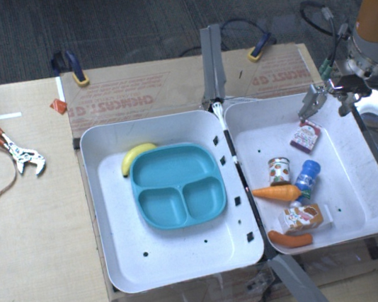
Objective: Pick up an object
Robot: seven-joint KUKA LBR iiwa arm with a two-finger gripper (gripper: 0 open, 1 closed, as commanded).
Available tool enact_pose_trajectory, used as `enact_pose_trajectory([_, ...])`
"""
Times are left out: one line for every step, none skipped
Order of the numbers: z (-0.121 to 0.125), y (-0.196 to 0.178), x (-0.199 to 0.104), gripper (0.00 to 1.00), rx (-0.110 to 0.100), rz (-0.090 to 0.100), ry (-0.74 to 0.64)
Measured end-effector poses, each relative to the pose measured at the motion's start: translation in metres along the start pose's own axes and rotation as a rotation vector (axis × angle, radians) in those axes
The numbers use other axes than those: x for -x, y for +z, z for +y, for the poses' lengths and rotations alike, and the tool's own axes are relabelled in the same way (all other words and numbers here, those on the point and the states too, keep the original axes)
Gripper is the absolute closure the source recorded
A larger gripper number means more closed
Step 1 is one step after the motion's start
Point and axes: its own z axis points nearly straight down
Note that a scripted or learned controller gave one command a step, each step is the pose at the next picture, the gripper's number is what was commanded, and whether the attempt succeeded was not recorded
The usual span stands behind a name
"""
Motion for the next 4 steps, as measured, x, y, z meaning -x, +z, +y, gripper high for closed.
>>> enact_pose_trajectory([-0.019,0.119,0.027,0.0,0.0,0.0,0.137])
enact_pose_trajectory([-0.007,0.196,0.026,0.0,0.001,0.001,0.084])
enact_pose_trajectory([-0.008,0.187,0.027,1.0,0.001,0.0,0.087])
enact_pose_trajectory([0.035,0.096,-0.04,1.0,0.004,0.0,0.068])
